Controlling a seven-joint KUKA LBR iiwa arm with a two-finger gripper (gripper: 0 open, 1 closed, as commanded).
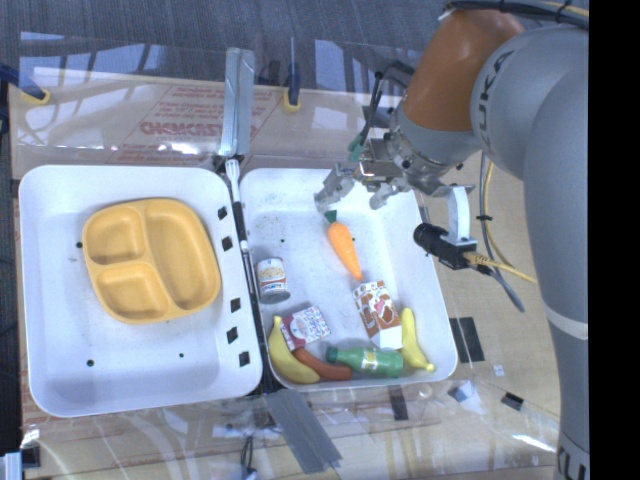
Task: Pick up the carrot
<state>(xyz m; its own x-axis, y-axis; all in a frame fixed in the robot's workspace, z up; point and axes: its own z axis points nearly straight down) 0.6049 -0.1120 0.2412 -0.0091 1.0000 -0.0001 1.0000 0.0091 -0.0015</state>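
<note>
Above the carrot, pincer spread wide; can nearby.

We see the gripper hanging with fingers spread above the right bin, just over the green end of the carrot, which lies free on the bin floor. Below it cluster a small can, two cartons, two bananas and a green bottle. A yellow divided plate sits in the left bin.
</note>
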